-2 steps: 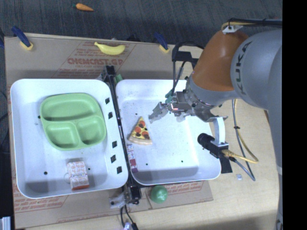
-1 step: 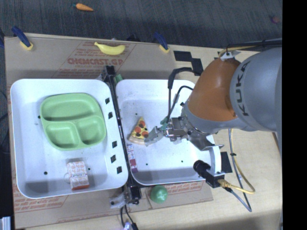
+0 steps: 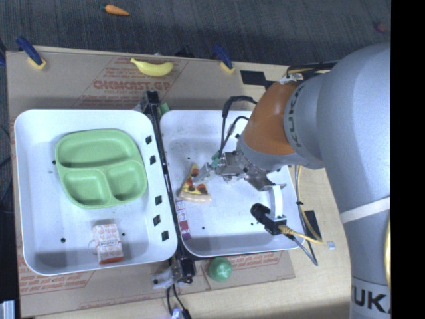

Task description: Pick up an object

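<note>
A toy pizza slice lies in the right bin near its left wall. The arm's wrist with the orange band reaches in from the right, and my gripper hangs just right of and above the slice, low over the bin floor. The wrist blocks the view of the gripper's tip. In the left bin rest a green divided tray and a small wrapped snack packet.
A yellow toy banana lies on the cardboard behind the bins. A green ball sits in front of the right bin. An orange carrot-like piece lies on the dark floor at the back. Blue clamps hold the cardboard's corners.
</note>
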